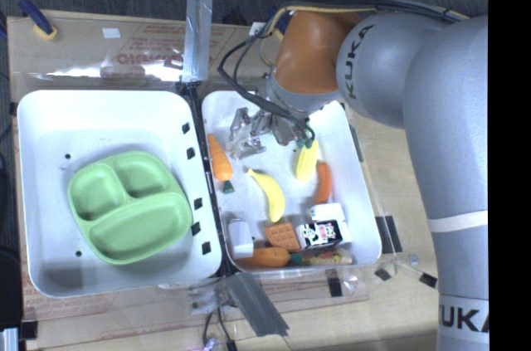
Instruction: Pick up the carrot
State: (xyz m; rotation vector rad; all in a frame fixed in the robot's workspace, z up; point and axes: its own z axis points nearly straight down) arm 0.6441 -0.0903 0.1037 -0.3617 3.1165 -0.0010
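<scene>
The carrot lies along the left wall of the right bin. It is orange, with a green stub at its near end. My gripper hangs just right of the carrot's far end, close to it but apart from it. The metal fingers look open and nothing sits between them. The grey arm with its orange band comes in from the right, over the bin's far edge.
The right bin also holds a banana, a yellow corn piece, an orange-red piece, a waffle, a small printed box, a white cup and another orange piece. A green divided plate lies in the left bin.
</scene>
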